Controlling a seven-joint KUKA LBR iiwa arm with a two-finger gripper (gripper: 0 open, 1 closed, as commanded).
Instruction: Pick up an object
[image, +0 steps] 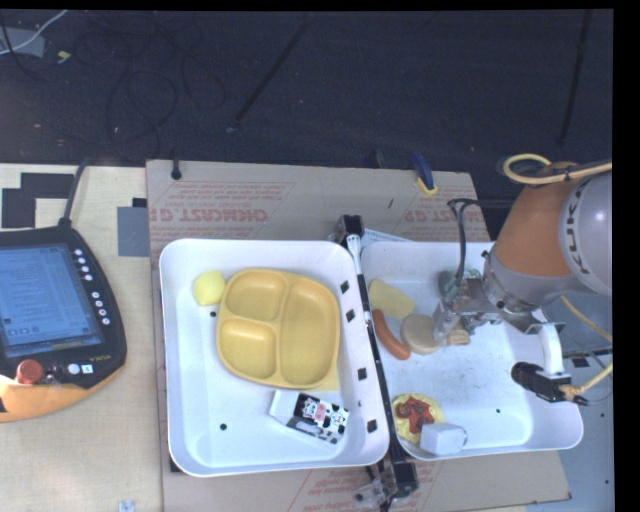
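A sausage (391, 336) lies in the right bin (520, 425), near its left wall, long axis running from upper left to lower right. A beige disc (420, 334) touches its right side. The gripper (452, 318) sits just beside the disc; its grip cannot be determined.

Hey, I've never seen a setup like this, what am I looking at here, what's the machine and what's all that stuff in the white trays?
One camera looks down at a slant on a bench with two white bins. The grey and orange robot arm reaches in from the right; its gripper hangs over the right bin, right by a tan round piece. Whether it holds anything is unclear. That bin also has a yellow piece, a sausage, a small plate of toy food and a grey block. The left bin holds a yellow divided plate, a yellow ball and a small box. The control tablet lies far left.
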